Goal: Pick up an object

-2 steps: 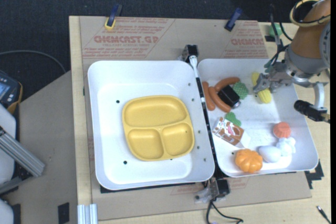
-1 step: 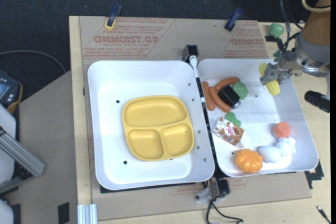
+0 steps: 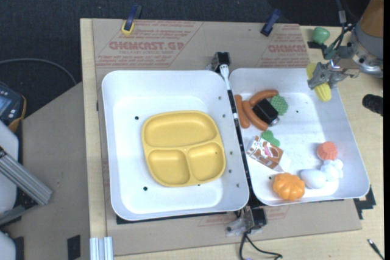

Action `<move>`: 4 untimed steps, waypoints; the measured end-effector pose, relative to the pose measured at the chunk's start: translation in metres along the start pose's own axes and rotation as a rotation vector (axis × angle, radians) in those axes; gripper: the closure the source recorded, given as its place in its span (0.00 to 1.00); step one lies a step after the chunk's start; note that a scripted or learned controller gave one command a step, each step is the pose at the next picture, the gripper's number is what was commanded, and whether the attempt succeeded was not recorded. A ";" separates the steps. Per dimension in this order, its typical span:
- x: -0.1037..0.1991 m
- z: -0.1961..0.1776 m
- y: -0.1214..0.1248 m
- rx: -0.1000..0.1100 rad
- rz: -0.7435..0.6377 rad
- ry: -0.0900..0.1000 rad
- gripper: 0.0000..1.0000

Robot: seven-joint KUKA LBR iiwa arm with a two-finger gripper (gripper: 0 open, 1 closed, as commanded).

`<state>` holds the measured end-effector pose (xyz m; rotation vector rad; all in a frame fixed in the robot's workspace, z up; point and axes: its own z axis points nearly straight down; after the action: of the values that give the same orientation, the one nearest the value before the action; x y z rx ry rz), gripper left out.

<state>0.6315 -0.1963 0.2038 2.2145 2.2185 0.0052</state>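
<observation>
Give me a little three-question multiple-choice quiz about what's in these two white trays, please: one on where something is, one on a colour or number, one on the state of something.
1. Where does the yellow three-compartment plastic plate lie?
A. left white bin
B. right white bin
C. on the bare bench

2. What colour is the small pumpkin-shaped toy at the near edge of the right white bin?
A. blue
B. orange
C. purple

3. What do the plate's compartments hold?
A. toy food
B. water
C. nothing

Answers:
1 A, the plate sits in the middle of the left white bin.
2 B, the toy is plainly orange.
3 C, all three compartments show bare yellow plastic.
</observation>
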 end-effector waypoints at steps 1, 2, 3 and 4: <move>0.000 -0.023 0.001 0.002 0.000 0.000 1.00; 0.039 -0.030 -0.020 0.009 -0.001 0.004 1.00; 0.075 -0.022 -0.044 0.011 -0.002 0.005 1.00; 0.121 -0.029 -0.067 0.010 -0.003 0.006 1.00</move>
<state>0.5645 -0.0751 0.2324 2.2190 2.2294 0.0002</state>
